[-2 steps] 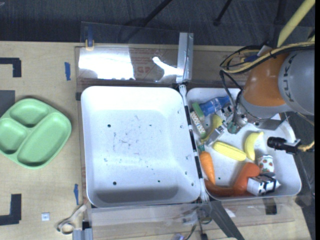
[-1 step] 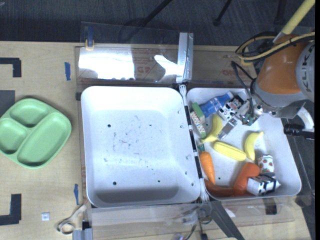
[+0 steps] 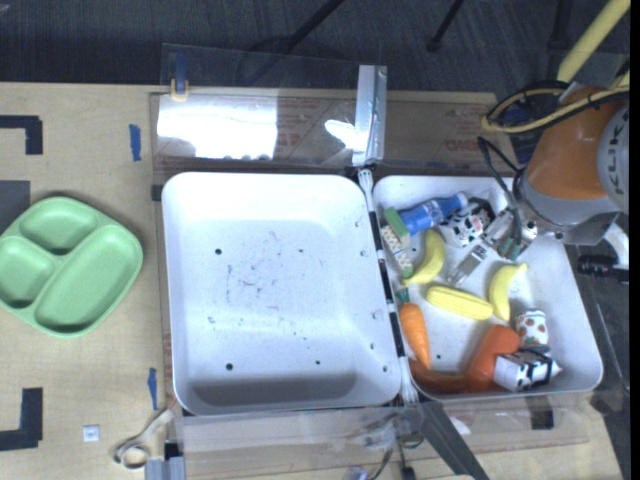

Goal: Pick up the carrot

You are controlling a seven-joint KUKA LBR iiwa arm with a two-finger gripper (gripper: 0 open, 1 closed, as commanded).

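Fingers [image 3: 478, 258]: we cannot tell their state, low among toys in the right bin [image 3: 585, 313].
Carrot [image 3: 415, 334]: we see it lying free by the bin's left wall.

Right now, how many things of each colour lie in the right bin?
Yellow: 3, two bananas and a yellow block
Orange: 2, a carrot and an orange piece
Blue: 1, a bottle
Black and white: 2, toy cows
Total: 8
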